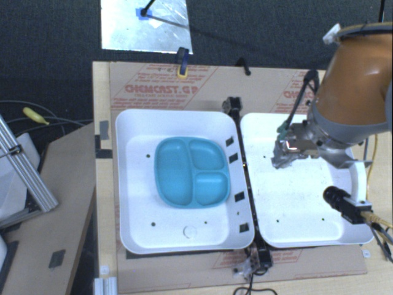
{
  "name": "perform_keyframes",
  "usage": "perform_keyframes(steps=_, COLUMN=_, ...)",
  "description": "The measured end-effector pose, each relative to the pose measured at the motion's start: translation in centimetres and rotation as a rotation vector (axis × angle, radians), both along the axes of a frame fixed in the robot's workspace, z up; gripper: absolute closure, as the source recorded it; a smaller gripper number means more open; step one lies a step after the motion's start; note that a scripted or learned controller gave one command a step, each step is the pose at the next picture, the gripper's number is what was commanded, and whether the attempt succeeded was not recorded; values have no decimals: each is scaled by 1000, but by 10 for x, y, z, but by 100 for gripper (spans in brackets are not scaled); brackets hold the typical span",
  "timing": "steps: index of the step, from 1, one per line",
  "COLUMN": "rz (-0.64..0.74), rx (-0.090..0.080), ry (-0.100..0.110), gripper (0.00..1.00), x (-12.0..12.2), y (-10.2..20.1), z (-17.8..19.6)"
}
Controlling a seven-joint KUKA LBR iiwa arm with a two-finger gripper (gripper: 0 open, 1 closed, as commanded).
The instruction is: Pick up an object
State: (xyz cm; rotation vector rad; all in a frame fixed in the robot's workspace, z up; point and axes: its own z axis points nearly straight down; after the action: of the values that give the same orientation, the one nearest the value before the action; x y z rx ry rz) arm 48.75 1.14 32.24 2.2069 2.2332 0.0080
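Camera view: hand [284, 154] hovers over right bin [307, 226].

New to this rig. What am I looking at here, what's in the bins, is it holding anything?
This is one picture from a fixed camera above a bench, looking down at a slant. The big grey and orange shape at the right is a robot arm reaching in. Its pincer hangs over the right white bin; whether it is open or shut cannot be told from here, and nothing can be seen held in it. The left white bin holds a blue divided plate with three compartments, lying flat near the middle. A small pale round thing, too faint to identify, lies near that bin's front edge. Both bins sit on a brown printed board.
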Motion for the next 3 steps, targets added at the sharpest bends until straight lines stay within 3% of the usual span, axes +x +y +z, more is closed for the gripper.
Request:
perform_keyframes(steps=1, rz=-3, rx=0, ry=5, gripper=100, x=-1, y=45, z=-27)
perform_keyframes(steps=2, rz=-15, rx=-4, ry=3, gripper=100, x=0, y=-10, z=-32)
perform_keyframes(steps=3, rz=-6, rx=-1, ry=7, gripper=100, x=-1, y=30, z=-68)
